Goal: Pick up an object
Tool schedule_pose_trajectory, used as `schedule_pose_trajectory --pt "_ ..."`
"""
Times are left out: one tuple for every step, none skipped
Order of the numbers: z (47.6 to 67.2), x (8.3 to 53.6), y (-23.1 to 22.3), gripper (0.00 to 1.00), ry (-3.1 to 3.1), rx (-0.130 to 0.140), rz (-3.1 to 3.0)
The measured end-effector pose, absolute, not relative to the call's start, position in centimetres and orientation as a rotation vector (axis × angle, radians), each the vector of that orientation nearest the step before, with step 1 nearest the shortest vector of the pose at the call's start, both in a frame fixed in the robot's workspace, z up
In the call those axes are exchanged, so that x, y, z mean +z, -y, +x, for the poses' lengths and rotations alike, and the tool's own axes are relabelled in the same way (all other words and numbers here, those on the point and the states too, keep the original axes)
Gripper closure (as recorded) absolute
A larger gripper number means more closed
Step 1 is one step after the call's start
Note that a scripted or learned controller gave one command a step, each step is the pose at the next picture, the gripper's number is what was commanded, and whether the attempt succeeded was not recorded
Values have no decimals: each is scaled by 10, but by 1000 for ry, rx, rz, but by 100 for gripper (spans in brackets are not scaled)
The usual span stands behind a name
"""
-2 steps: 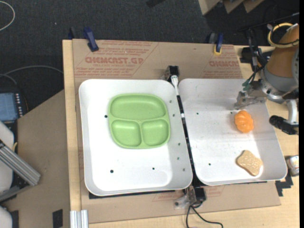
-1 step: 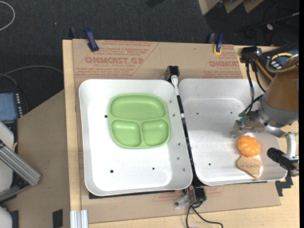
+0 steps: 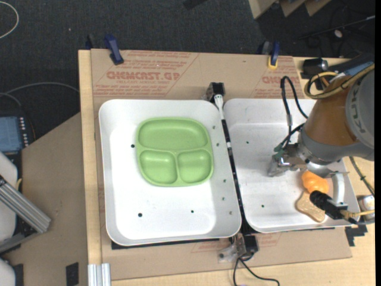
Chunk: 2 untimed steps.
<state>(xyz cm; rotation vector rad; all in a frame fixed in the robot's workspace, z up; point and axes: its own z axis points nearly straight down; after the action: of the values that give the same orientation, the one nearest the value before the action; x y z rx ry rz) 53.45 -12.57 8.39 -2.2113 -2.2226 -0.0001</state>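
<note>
The desk (image 3: 149, 73) carries two shallow white bins side by side, held in place along the far edge by a blue clamp (image 3: 113, 49) on the left. The left bin (image 3: 113, 177) holds a green divided plate (image 3: 174, 151), lying flat and upright near its middle, well apart from the arm and with open bin floor all round it. It looks broad and low, so I judge it a poor thing to seize from above.

Across the dark seam where the bins meet lies the right bin (image 3: 256, 124). The pincer (image 3: 278, 164) is low over the bare floor in the middle of this bin, pointed down; whether it is released or clenched I cannot tell, and nothing is seen in its grip. The grey and orange arm (image 3: 333, 124) bends over the bin's right half.

The likely things to pick up lie just right of the pincer: a small orange object (image 3: 314, 180) and, nearer the front rim, a tan flat piece (image 3: 308, 206). Both sit close under the wrist, partly hidden, and near the bin's corner wall, which could crowd any approach.
</note>
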Motion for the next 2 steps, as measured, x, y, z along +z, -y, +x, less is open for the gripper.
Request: schedule_pose_trajectory --pt "554 192 51 100 2238 -16 -2215" --pt "514 184 -7 100 2223 2 -2211"
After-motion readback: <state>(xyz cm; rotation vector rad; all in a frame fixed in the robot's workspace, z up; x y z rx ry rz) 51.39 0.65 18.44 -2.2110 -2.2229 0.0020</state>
